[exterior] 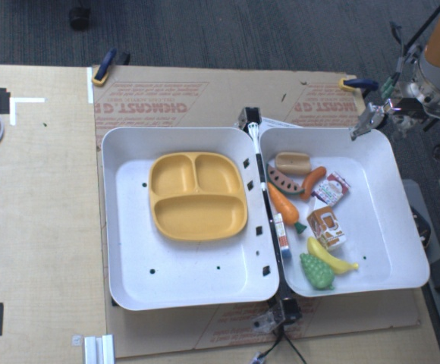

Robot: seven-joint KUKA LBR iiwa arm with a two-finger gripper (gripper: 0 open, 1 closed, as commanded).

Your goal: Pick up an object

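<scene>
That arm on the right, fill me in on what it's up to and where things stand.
The arm reaches in from the right, its gripper poised over the far right corner of the right bin, with nothing picked up yet. That bin holds toy food: a hot dog, carrot, banana, a green piece and small packets. The left bin holds a yellow divided plate.

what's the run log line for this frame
gripper: above right bin's far rim, holding nothing | toy food: in right bin | yellow plate: left bin | stage: pre-grasp
</scene>
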